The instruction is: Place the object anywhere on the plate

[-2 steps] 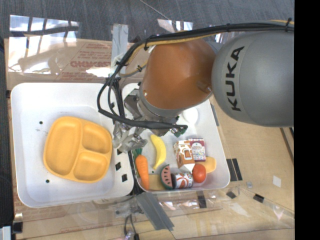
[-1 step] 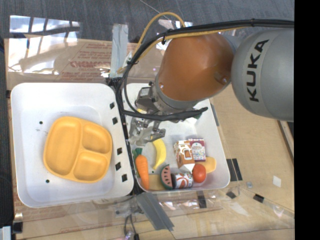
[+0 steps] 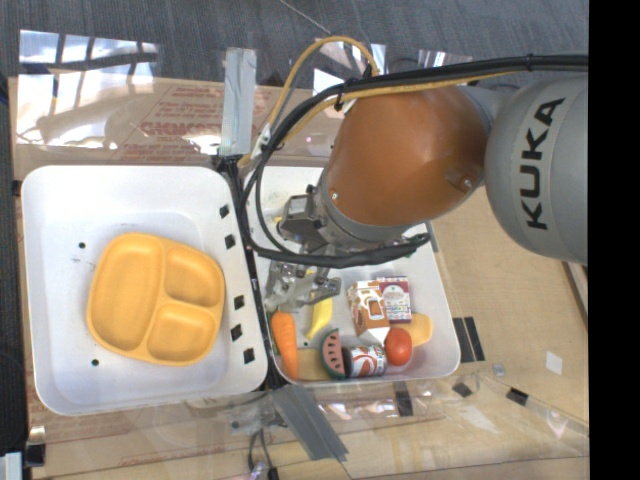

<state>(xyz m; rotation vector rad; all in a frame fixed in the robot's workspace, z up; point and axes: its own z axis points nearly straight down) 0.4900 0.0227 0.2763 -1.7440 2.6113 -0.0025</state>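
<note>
Dark grey carpet floor [image 3: 150, 3] above, tan bench top [image 3: 505, 268], glare on clear plastic sheeting [image 3: 120, 118]

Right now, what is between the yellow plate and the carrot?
In the camera view, the walls where the two white bins meet stand between the yellow plate and the carrot, with a strip of bare bin floor on the plate's side.
</note>
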